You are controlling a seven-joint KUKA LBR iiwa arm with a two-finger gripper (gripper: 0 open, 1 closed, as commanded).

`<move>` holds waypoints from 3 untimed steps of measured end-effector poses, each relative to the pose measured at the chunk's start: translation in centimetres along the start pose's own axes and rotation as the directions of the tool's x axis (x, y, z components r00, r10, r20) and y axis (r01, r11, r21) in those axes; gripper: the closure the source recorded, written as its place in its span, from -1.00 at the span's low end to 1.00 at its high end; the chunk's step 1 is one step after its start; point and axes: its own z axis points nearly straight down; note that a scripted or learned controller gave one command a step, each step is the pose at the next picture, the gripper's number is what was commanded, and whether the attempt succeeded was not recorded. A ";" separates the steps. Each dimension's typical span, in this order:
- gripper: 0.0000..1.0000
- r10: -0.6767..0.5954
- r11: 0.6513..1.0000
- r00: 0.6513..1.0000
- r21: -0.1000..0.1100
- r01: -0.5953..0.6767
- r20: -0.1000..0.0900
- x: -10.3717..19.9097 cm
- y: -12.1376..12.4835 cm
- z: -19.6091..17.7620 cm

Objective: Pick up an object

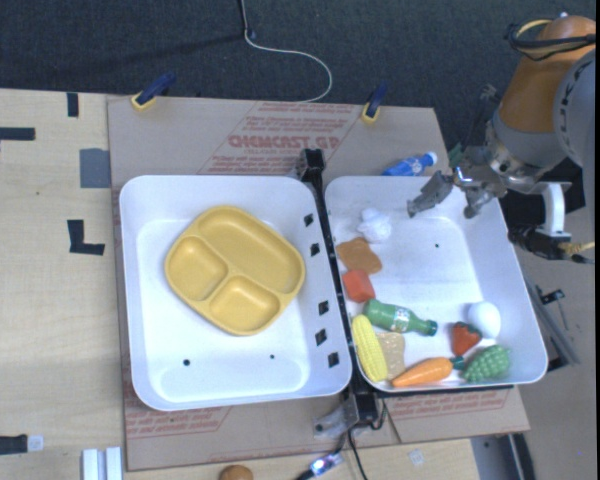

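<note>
White crumpled lump point(376, 225) at right bin's point(515, 268) far-left corner, just left of and below end effector point(448, 196). Nearest candidate; no clear long axis. End effector spread wide, empty, hovering over bin's far edge. Green bottle point(401, 318), corn point(368, 347), carrot point(421, 372) crowded nearer front. Lump's identity hard to make out.
</note>
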 end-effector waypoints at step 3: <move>-1.00 -0.004 1.000 1.000 -0.010 0.004 0.003 -0.3 0.9 10.4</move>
